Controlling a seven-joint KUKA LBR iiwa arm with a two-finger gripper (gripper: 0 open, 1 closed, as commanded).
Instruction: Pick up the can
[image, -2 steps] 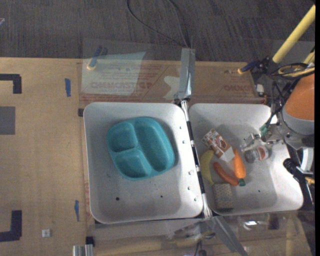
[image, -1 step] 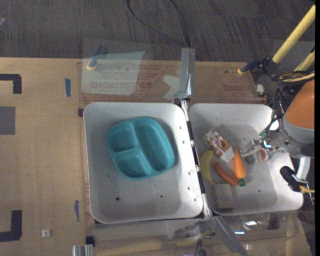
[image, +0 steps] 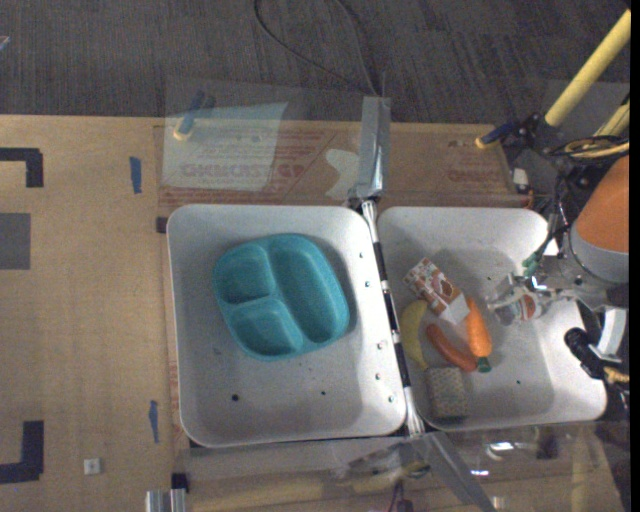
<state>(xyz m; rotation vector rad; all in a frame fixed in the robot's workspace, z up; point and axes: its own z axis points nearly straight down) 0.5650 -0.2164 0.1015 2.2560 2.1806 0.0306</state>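
The can (image: 512, 303) lies in the right bin (image: 520, 395), toward its right side at mid-height of the frame, small and silvery with a touch of red; it appears tipped on its side, though it is too blurred to be sure. My pincer (image: 528, 288) is right at it, coming in from the right edge, and the can seems to sit at or between my fingertips. Whether my pincer is apart or closed on the can, I cannot tell.

Just left of the can lies a carrot (image: 479, 338), then a red sausage-like piece (image: 450, 348), a banana (image: 412, 330), a small printed carton (image: 433, 284) and a tan sponge-like block (image: 447, 390). The left bin (image: 195, 400) holds a teal divided plate (image: 282, 295).

I judge the approach done; a sure grasp and the lift are still left.
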